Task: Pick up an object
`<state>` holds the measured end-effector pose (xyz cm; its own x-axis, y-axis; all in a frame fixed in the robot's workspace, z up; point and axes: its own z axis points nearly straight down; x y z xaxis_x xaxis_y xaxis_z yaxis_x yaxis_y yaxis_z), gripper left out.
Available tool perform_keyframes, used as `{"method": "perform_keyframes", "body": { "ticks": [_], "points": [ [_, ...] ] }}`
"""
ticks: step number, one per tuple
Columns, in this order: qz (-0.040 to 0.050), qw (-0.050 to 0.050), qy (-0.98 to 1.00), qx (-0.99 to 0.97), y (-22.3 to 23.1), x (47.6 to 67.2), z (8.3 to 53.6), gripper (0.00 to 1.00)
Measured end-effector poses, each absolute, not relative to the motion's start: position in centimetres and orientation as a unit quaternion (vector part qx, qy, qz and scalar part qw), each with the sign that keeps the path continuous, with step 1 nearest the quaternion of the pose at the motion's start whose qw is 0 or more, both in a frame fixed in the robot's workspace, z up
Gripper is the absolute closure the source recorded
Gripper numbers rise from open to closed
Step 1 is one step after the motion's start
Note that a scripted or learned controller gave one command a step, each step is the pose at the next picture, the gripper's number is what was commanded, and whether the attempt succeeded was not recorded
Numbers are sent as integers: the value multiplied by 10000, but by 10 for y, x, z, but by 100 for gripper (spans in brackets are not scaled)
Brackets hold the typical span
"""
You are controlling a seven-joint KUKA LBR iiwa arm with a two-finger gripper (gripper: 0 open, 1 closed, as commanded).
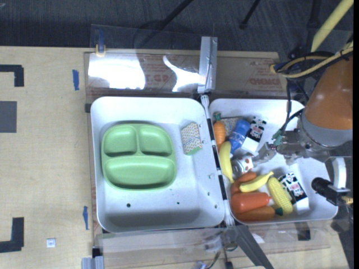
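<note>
Nearest us, a hot dog [253, 201] and corn cob [279, 195] are lying along the right bin's [321, 213] front wall, with a banana [257, 182] just behind. We are seeing the gripper [270, 149] hanging over this bin's middle, near a blue bottle [239, 134]; we cannot tell how its fingers are standing. A green divided tray [138, 156] is sitting in the left bin [147, 213].

Wooden counter [39, 167] with blue tape marks [75, 79], green divided tray [138, 156] in left bin [106, 108], black tripod legs [255, 4] behind
</note>
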<state>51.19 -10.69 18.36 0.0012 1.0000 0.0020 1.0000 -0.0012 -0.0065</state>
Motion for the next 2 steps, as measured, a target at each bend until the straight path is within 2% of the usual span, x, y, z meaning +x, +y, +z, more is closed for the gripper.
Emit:
{"method": "perform_keyframes", "body": {
  "ticks": [1,2],
  "points": [
    [4,6,-6908,-7230,-164,503,98,0],
    [7,21,-7257,-6880,-141,480,108,0]
  ]
}}
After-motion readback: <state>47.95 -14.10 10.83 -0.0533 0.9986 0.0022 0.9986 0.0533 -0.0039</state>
